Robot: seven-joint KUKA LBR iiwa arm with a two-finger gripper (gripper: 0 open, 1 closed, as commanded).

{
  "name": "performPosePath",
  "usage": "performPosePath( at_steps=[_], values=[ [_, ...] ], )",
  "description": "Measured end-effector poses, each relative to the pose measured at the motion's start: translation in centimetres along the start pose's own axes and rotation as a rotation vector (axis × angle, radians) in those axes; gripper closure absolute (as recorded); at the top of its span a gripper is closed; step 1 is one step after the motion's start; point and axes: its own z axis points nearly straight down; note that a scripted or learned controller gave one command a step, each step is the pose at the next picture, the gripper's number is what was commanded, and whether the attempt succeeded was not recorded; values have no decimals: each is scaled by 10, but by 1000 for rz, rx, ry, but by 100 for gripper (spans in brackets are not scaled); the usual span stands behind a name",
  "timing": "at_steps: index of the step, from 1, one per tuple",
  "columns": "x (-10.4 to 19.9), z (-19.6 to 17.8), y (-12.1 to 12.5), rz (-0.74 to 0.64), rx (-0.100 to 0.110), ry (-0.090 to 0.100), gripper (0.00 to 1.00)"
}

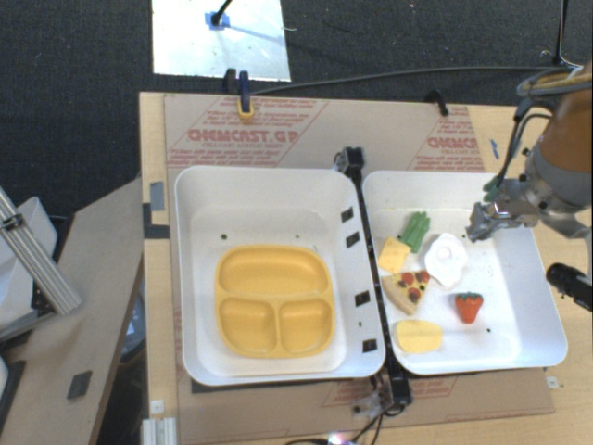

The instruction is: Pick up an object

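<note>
Over the right bin point(519, 341) my gripper point(482, 219) hovers by the far wall, jaws too blurred to tell, I think; the toy foods crowd together — white egg point(447, 260) touching pizza slice point(408, 290) — so I risk a glancing miss

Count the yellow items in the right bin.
2: a cheese wedge by the bin's left wall, touching the green piece, and a pale yellow slab near the front wall. None seems hidden.

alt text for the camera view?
Grey arm's gripper hovers over the right bin, which holds toy food: strawberry, pizza slice, fried egg. The left bin holds a yellow divided tray.
</note>
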Motion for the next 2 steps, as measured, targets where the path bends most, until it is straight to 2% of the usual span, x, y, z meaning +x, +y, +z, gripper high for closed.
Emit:
performPosePath(
  at_steps=[1,2],
  values=[
    [51,-5,15,2,1,0,100],
    [106,13,30,0,4,1,100]
  ],
)
